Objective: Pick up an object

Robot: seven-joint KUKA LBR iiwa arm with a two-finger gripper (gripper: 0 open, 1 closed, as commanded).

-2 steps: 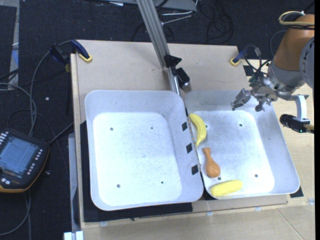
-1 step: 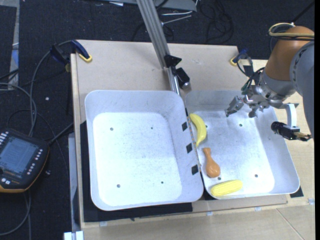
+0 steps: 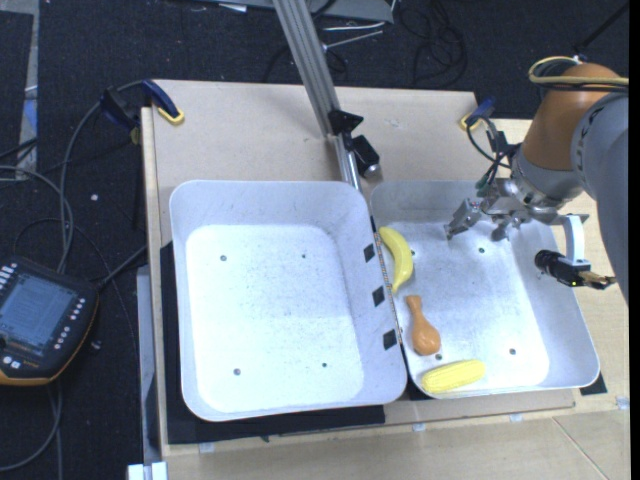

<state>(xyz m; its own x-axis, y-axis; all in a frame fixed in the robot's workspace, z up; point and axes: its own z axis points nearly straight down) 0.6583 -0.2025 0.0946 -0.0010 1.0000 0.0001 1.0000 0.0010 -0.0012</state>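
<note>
Three things lie along the left side of the right bin point(image 3: 560, 348). A yellow banana point(image 3: 398, 256) rests against the bin's left wall. Below it is an orange drumstick-shaped toy point(image 3: 423, 328). A yellow corn cob point(image 3: 453, 374) lies near the front edge. My gripper point(image 3: 477, 230) hangs over the back of the right bin, to the right of the banana and apart from it. Its fingers are spread open, with nothing between them.
The left bin point(image 3: 200, 218) sits beside the right one, their walls meeting at a ridge with black clips point(image 3: 380, 293). A slanted metal rail point(image 3: 318, 68) runs down to the bins' back junction. Blue clamps point(image 3: 150, 98) grip the bench's back corners.
</note>
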